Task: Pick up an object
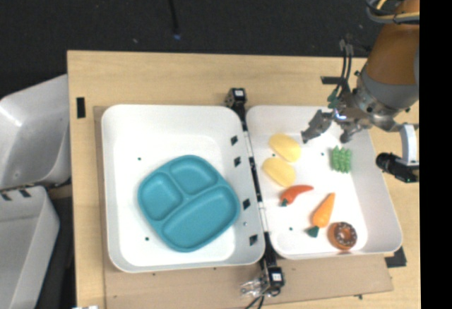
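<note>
The table (85, 82) carries two white bins. The left bin (120, 159), far left of the hand (330, 128), holds a blue tray (187, 202). The hand hangs spread wide over the right bin (374, 216), gripping nothing. Below-left of it lie two yellow pieces (284, 146), then a carrot (322, 211) pointing up-right, a red pepper (295, 192), a donut (342, 235), and just below, a green piece (342, 159)
</note>
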Controlling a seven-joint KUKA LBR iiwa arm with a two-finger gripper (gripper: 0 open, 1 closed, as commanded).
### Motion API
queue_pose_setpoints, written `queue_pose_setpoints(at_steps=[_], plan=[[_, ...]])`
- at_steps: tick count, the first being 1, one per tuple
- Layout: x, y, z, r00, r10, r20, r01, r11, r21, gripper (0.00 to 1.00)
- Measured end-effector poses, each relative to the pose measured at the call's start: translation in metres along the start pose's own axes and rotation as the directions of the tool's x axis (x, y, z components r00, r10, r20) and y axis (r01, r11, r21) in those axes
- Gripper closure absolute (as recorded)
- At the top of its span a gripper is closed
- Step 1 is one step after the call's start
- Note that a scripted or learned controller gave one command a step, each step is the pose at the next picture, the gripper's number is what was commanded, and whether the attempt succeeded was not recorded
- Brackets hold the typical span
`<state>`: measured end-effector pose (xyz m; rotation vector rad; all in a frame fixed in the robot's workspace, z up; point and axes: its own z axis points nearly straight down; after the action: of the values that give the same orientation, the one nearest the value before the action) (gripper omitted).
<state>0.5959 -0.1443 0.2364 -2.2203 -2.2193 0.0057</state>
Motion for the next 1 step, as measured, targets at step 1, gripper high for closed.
queue_pose_setpoints(at_steps=[1], plan=[[-0.005,-0.0032,0.0625,1.0,0.001,0.0,-0.001,1.0,0.0,0.0]])
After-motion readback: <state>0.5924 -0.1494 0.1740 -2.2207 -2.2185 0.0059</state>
